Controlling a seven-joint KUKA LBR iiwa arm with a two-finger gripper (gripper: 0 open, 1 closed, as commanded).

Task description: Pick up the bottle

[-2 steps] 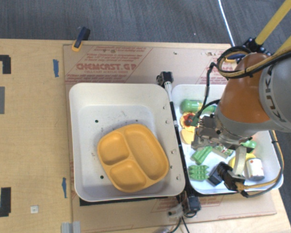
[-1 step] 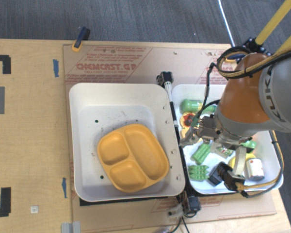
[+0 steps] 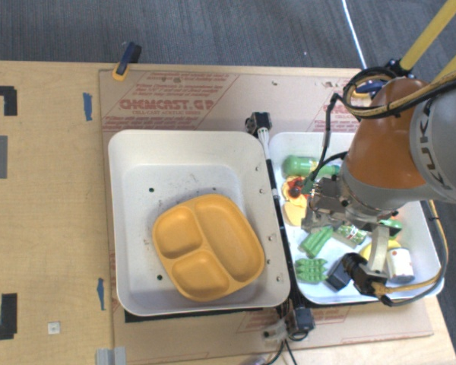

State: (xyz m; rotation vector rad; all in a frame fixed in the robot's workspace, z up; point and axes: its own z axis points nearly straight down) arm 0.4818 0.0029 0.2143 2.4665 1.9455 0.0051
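Observation:
A small white bottle point(image 3: 395, 261) with a pale neck lies in the front right corner of the right bin point(image 3: 433, 234). The arm's orange wrist hangs over the middle of that bin. Below the wrist, my gripper point(image 3: 334, 220) is low among the toys, to the left of the bottle and apart from it. Its grey body hides what lies directly beneath it.
Around the gripper lie green toy pieces point(image 3: 316, 242), a green block point(image 3: 310, 269), a black object point(image 3: 342, 272), a yellow piece point(image 3: 292, 211) and a green item point(image 3: 296, 164) at the back. The left bin point(image 3: 137, 166) holds a yellow divided plate point(image 3: 207, 245).

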